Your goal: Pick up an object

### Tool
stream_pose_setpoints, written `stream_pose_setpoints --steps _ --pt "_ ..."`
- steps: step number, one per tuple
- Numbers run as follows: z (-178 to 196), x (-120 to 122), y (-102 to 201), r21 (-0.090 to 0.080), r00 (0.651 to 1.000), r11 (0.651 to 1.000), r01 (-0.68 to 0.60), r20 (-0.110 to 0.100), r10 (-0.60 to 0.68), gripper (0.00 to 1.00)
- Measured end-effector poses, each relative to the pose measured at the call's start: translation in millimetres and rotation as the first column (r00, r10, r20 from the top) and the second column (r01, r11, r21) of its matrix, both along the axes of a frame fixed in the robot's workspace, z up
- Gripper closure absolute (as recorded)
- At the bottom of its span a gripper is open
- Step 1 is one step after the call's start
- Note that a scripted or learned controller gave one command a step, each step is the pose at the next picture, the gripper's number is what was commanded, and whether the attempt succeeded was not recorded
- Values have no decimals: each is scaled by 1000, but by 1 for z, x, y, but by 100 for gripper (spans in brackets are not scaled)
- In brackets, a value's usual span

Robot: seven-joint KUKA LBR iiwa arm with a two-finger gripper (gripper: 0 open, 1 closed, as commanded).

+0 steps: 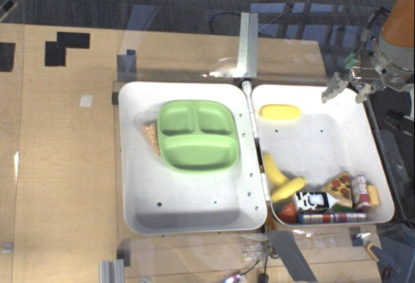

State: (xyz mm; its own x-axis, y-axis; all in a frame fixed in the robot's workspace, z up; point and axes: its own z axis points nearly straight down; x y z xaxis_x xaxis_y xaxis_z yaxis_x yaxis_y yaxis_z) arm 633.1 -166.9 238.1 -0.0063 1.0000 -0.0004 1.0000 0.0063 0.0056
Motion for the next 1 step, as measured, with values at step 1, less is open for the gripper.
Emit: stream_pose_setpoints --steps 1 --pt "-118 41 29 -3 997 997 -72 12 72 0"
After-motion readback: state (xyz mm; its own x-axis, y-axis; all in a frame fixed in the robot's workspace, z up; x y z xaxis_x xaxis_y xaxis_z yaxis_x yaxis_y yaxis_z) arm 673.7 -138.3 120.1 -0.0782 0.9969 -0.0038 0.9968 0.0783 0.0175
